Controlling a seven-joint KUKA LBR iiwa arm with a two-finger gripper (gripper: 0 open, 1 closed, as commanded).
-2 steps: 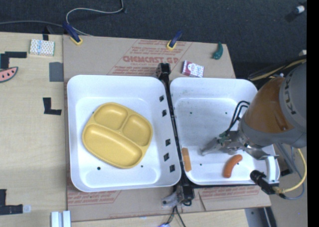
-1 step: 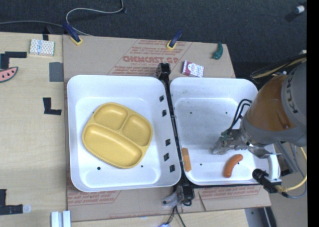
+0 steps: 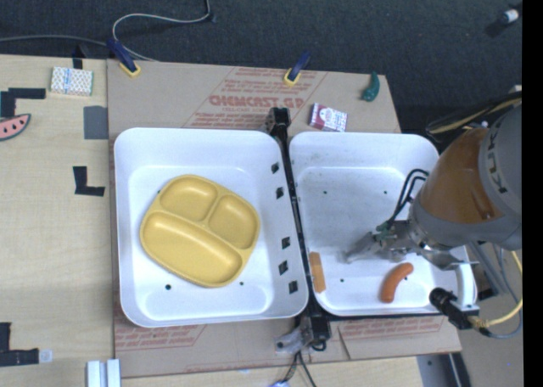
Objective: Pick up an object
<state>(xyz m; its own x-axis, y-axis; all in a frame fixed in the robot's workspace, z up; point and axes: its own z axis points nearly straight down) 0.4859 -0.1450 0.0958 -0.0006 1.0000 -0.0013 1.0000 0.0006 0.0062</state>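
Red lettering reading "CHEMCAST GP" runs across the cardboard sheet (image 3: pixel 246 101) lying beneath the two white bins (image 3: pixel 136 207).

**Grey Arm, Orange Band**

The arm (image 3: pixel 501 182) was a thick, rounded grey body with a broad, glossy orange band (image 3: pixel 454 186) above the wrist. A thin black cable (image 3: pixel 410 186) looped along the orange section. The gripper (image 3: pixel 361 249) was of dull grey metal, slim and pointed. Pale cables (image 3: pixel 496 313) ran beside the wrist, by a small black fitting (image 3: pixel 445 302).
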